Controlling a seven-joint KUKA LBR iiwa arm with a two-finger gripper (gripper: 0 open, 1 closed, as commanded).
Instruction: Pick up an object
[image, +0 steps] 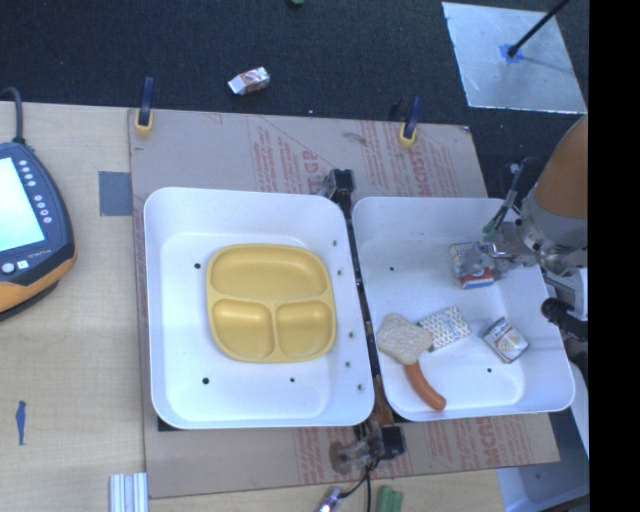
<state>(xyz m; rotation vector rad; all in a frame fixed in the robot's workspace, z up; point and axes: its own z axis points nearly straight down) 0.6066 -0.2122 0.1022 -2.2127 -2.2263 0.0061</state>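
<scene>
The right bin (400, 225) holds several small things: a crumpled wrapper-like packet (470, 266) near its back right, a checkered packet (446, 327), a pale sponge-like slice (402, 340), an orange sausage (425, 386) and a small can (505, 340). My gripper (495, 245) comes in from the right and hovers right at the crumpled packet, touching or just above it. The arm's orange band (566, 170) shows at the right edge.
The left bin (170, 300) holds a yellow divided plate (270, 300). A pendant with a screen (25, 225) lies on the bench at far left. A small wrapped item (249, 81) lies on the dark floor beyond the bench. Clamps (409, 128) hold the cardboard.
</scene>
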